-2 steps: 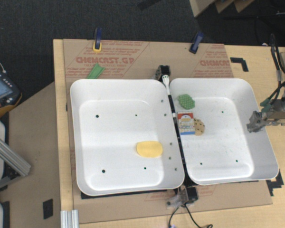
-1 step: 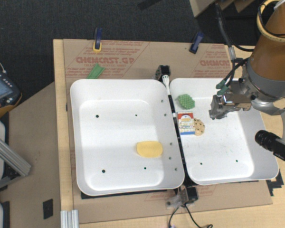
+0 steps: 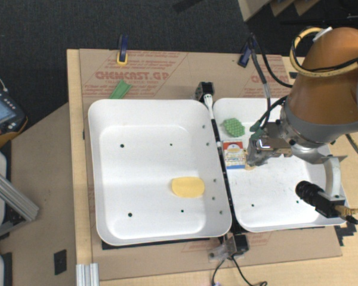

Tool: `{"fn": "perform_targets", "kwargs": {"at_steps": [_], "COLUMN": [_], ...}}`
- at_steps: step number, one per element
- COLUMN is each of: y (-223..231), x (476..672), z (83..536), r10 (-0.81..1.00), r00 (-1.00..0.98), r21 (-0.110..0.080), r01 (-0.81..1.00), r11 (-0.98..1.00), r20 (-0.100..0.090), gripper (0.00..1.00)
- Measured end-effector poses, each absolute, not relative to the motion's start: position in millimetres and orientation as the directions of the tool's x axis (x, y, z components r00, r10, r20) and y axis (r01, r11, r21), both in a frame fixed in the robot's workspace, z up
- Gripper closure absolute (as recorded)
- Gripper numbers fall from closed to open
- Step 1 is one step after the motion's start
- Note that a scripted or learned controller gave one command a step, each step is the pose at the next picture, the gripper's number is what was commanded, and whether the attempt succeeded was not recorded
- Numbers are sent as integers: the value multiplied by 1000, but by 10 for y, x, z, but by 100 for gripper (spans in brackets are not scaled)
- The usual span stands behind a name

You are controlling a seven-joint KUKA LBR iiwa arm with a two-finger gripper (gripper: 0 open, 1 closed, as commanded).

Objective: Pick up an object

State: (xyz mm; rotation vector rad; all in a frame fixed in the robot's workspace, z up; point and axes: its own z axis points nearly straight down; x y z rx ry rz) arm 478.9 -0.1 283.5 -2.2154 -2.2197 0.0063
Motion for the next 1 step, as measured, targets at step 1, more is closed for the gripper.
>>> {"fn": "perform_targets", "kwargs": {"at_steps": [1], "y": [-15], "x": [4798], "z": [2969], "r10": [1000], "r00": [0], "r21": [2], "r01": [1000], "r11": [0], "r20": [0], "gripper": [100]}}
